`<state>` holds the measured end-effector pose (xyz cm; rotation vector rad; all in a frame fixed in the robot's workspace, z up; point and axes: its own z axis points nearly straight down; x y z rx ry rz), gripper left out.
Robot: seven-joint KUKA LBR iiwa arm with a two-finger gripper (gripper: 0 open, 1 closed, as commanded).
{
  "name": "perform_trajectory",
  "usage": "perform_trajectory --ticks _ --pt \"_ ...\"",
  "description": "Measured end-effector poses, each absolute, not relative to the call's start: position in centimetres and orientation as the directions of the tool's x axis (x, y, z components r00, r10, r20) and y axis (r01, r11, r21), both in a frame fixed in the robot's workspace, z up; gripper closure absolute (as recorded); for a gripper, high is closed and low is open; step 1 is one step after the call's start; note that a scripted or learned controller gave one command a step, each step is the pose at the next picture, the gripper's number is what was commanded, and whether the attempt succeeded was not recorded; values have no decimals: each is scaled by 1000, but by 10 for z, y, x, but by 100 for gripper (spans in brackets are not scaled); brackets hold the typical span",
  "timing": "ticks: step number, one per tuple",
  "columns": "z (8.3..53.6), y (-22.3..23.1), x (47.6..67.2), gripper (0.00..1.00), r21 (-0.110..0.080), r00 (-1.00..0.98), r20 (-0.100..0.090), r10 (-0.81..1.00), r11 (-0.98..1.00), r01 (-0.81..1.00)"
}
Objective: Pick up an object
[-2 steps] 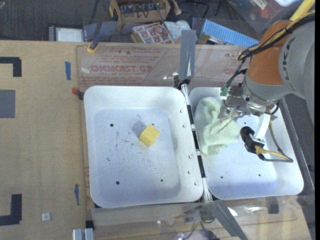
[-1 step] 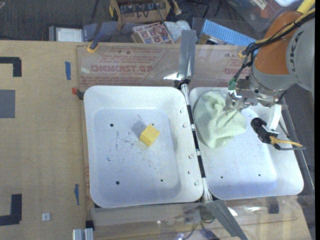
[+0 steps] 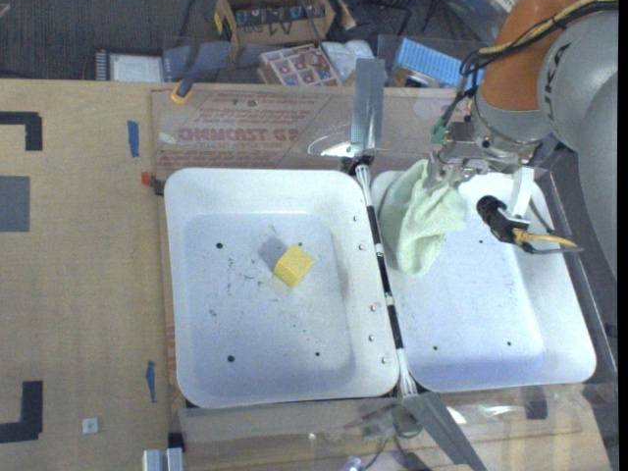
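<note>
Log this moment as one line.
gripper: gripping pale cloth | cloth: hanging over right bin | yellow block: in left bin

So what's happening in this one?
The arm reaches in from the right, with its gripper over the far left corner of the right bin. A pale green cloth hangs bunched from its fingers, so a pick looks under way. A yellow block lies untouched in the left bin.

the pale green cloth (image 3: pixel 424 226) covers the 10 o'clock corner of the right bin (image 3: pixel 496 356), and the lower end of the tool (image 3: pixel 448 172) is lost against it. the arm (image 3: pixel 579 62) runs off the frame at 2 o'clock.
</note>
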<state>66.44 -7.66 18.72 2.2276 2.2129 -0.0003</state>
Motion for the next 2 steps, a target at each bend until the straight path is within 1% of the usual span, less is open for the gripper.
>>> perform_trajectory --ticks 1,2 --pt "185 -50 654 100 -3 9 0 1000 -9 1000" --pt "185 -50 654 0 -2 9 0 1000 -9 1000"
